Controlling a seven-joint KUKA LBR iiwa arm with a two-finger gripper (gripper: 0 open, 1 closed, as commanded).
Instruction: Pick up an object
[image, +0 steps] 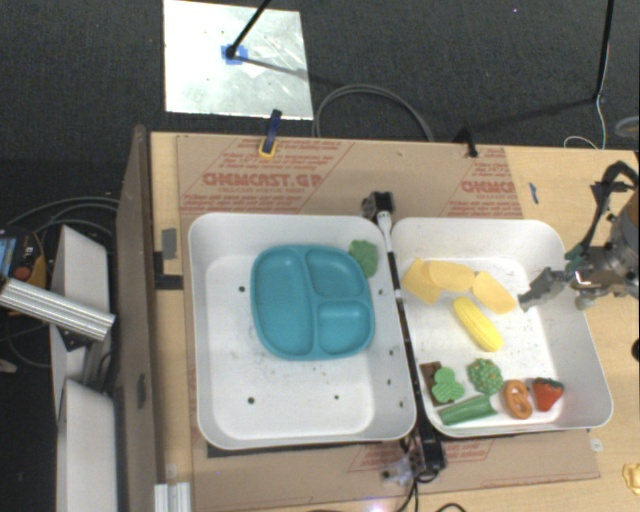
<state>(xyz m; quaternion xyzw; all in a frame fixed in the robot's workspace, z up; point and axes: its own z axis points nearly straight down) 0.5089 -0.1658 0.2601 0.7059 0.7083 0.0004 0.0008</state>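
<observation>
The right bin (560, 240) holds several toy foods. A pale yellow wedge (436, 279) and a yellow slice (494, 293) lie near its middle, with a corn cob (477, 324) just below them. Along the front edge sit a green leafy piece (447, 384), a broccoli floret (485, 375), a green pod (466, 408), an orange-brown piece (517, 398) and a red strawberry (547, 393). My gripper (545, 285) reaches in from the right and hangs over the bin, just right of the yellow slice. I see nothing held in it.
The left bin (225, 400) holds a blue divided plate (311, 302), with a small green toy (364, 257) at the plate's upper right corner. A black clamp (379, 207) sits where the bins meet. Cardboard (260, 170) lies under both bins.
</observation>
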